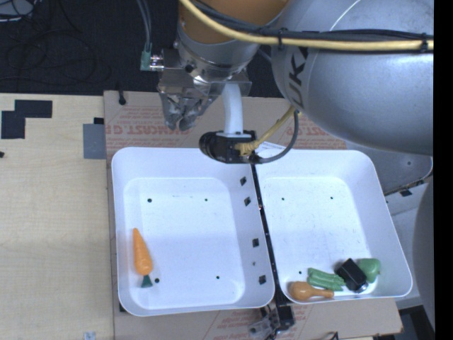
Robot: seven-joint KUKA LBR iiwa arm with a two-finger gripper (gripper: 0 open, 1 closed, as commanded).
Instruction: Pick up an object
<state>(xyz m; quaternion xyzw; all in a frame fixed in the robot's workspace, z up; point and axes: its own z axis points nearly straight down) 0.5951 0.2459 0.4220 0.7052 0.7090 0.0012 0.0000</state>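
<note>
Lower left of the frame, an orange plastic carrot with a dark green stub point(142, 254) lies in the plain white left bin point(120, 190). Lower right, the white right bin point(379, 183) holds a tan-orange gourd-shaped toy point(309, 291), a green pod-shaped toy point(326, 280), a black block point(351, 274) and a green rounded toy point(369, 267).

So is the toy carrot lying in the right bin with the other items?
No, the toy carrot lies alone in the left bin, near its lower left corner, while the right bin holds the other toys.

Two white bins: the left bin point(120, 211) has one orange carrot point(142, 253); the right bin point(386, 211) has four things: tan pear point(309, 291), green pod point(326, 280), black block point(351, 274), green piece point(370, 266).
</note>
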